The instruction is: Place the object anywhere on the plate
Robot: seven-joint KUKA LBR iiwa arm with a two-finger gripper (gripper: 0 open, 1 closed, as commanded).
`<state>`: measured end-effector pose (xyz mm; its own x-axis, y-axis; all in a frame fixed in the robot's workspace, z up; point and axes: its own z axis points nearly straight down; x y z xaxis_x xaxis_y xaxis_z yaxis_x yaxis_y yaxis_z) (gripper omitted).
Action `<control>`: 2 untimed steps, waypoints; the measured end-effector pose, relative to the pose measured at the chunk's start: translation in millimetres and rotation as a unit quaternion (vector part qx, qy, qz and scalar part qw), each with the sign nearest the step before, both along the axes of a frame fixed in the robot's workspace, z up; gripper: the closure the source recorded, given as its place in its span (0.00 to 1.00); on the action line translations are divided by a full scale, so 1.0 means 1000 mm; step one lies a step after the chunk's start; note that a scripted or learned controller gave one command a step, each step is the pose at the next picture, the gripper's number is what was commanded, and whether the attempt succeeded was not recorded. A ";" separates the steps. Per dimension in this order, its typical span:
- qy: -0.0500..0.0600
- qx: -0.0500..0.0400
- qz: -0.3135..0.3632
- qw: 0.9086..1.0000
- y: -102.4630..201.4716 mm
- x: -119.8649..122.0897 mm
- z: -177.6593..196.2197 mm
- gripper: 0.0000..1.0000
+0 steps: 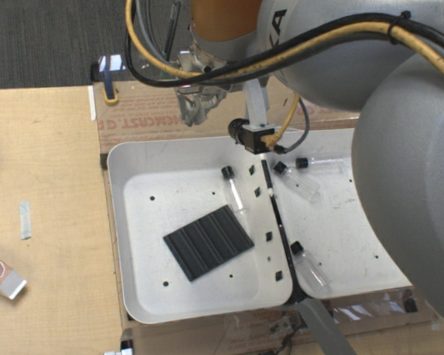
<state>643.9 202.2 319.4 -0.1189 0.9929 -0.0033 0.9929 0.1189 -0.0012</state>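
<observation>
Gripper [197, 110], hanging beneath the orange wrist band, above the printed cardboard [145, 114] just beyond the far rim of the left bin [122, 218]. Whether it is wide or narrow cannot be told at this angle; nothing is seen held in it.

Nearest candidate object: a clear tube with a black cap [232, 187], lying flat on the left bin's floor close to the wall shared with the right bin [362, 231], cap toward the far rim. Which tube the task means cannot be settled, since more clear tubes [303, 164] lie in the right bin.

Plate [209, 242]: a dark ribbed rectangle, lying flat and turned at a slant in the left bin, near the tube but apart from it.

Step in hand, as judged: the approach to pick.

To do it well:
- Come down over the tube's middle, not its cap.
- Close across its narrow width, since a round, smooth body is likely to roll or slip.
- Keep clear of the shared wall.
- Release low over the plate's centre, the tube lying along the ribs so that they check rolling.
</observation>
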 end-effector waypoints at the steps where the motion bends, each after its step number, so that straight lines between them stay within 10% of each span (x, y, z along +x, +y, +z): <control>1: 0.000 0.000 0.082 0.997 0.019 0.006 0.016 1.00; 2: 0.000 0.000 0.190 0.982 0.012 -0.004 0.054 1.00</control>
<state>639.9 214.0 373.0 -0.4811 0.8767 -0.0027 0.8767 0.4811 -0.0005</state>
